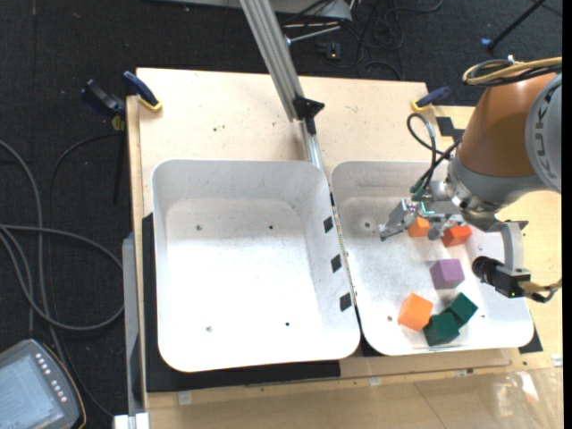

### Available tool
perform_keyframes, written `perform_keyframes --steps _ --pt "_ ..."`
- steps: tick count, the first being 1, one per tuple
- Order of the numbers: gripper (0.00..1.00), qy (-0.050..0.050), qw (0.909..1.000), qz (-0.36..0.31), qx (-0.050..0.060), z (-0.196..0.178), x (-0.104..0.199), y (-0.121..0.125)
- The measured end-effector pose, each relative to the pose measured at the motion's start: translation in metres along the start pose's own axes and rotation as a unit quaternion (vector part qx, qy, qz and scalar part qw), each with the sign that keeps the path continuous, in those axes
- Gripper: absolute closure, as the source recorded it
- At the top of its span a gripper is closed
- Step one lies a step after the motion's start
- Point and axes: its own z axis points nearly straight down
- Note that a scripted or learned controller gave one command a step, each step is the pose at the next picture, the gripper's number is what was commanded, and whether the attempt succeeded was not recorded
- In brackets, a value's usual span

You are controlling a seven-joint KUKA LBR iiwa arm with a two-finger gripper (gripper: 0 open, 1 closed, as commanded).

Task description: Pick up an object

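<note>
My gripper (413, 231) hangs low over the upper part of the right bin (375, 195). Its fingers stand open, one fingertip (390, 231) to the left and one to the right of a small orange block (418, 228). The block sits in the gap between them, and I cannot tell whether either finger touches it. A red-orange block (457, 234) lies just right of the gripper. Lower in the same bin are a purple cube (447, 273), an orange cube (415, 312) and two dark green blocks (451, 318) touching each other.
The left bin (179, 195) sits beside the right one, separated by a shared rim (340, 257). A slanted metal pole (273, 47) runs down to the bins' top junction. Clamps (143, 92) grip the bench's back corners. Cables lie on the floor at left.
</note>
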Motion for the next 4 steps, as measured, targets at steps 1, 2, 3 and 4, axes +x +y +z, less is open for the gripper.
perform_keyframes --steps 1,2,3,4 --pt "0.0 0.0 1.0 0.001 -0.003 -0.002 0.0 0.001" --pt "0.0 0.0 1.0 0.002 0.0 0.044 -0.005 0.006" --pt "0.0 0.0 1.0 0.001 0.0 0.098 -0.005 0.005" --pt "1.0 -0.001 1.0 0.001 -0.003 0.084 -0.005 0.006"
